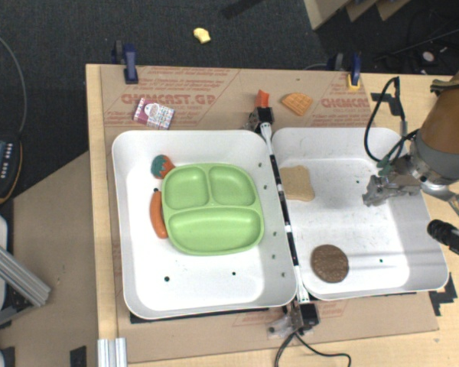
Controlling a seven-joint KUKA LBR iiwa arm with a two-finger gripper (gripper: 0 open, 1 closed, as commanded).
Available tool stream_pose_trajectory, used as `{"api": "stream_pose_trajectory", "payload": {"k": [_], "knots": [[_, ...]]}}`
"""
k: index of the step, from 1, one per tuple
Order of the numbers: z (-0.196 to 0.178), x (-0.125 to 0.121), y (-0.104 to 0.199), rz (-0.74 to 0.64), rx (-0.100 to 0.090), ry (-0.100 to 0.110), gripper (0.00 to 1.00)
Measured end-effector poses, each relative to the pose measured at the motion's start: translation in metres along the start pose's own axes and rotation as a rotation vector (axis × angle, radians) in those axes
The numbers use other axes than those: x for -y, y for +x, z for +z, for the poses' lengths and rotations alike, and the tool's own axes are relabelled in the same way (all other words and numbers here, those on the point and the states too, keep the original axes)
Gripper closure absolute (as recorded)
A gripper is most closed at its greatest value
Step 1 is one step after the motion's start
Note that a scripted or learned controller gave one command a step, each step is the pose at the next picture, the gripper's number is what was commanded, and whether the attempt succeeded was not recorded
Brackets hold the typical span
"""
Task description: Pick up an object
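Observation:
In the right bin (413, 274) lie a tan slice of bread (296, 183) against the left wall and a round brown patty (330, 263) near the front. My gripper (376, 193) hangs low over the right bin's bare floor, right of the bread and up-right of the patty, touching neither. In the left bin (138, 274) a green divided plate (212, 207) sits in the middle. An orange sausage (158, 214) lies along the plate's left side. A small teal and red object (162, 165) rests at the plate's back left corner.
On the bench behind the bins lie a waffle piece (296, 103), a pink packet (153, 113) and an orange clip (262, 98). Blue clamps (128, 61) hold the board's back edge. A black cable (382, 121) loops beside the arm (447, 136).

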State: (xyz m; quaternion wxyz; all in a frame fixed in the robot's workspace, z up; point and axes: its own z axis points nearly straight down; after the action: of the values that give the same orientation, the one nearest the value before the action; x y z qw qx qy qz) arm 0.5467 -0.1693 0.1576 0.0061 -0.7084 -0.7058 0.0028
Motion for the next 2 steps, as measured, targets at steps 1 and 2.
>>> {"api": "stream_pose_trajectory", "payload": {"k": [1, 2], "knots": [[-0.003, -0.006, -0.001, -0.003, 0.005, -0.013, 0.0], [0.055, -0.095, 0.009, -0.008, 0.006, -0.02, 0.0]]}}
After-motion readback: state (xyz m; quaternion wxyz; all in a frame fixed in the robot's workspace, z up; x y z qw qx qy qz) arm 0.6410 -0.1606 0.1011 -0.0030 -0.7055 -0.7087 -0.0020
